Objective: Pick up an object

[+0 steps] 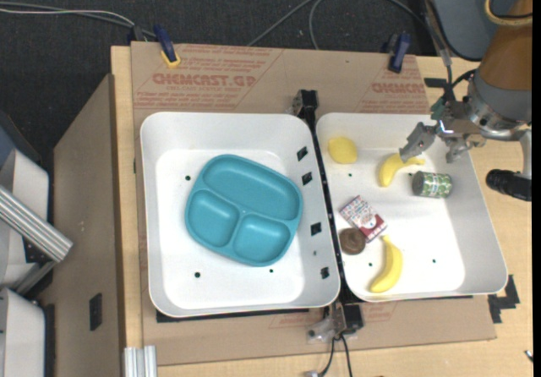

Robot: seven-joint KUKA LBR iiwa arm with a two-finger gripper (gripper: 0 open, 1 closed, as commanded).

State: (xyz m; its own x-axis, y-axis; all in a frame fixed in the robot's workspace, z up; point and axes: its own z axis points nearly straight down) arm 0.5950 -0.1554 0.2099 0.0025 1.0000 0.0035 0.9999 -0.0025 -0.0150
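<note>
My gripper (pixel 433 144) hangs over the far part of the right bin (pixel 473 278), arm coming in from the right. Fingers (pixel 416 144) spread apart, nothing between them. One finger points down-left toward the small banana (pixel 390 169), its tip just beside the fruit's far end; whether it touches, I cannot tell.

Just right of that banana lies a green can (pixel 432 185) on its side, below my wrist. Left of it, near the bin's far-left corner, sits a lemon (pixel 342 150).

Nearer in the same bin: a pink and white packet (pixel 362 215) close to the divider, a brown round thing (pixel 352 241) touching its near edge, and a bigger banana (pixel 386 269) curving just right of that, toward the near wall.

Over in the left bin (pixel 165 278), a teal divided plate (pixel 243 210) lies flat in the middle, three compartments facing up.

Both bins rest on a cardboard sheet (pixel 211 71) held by clamps (pixel 167 47) at the far edge.
</note>
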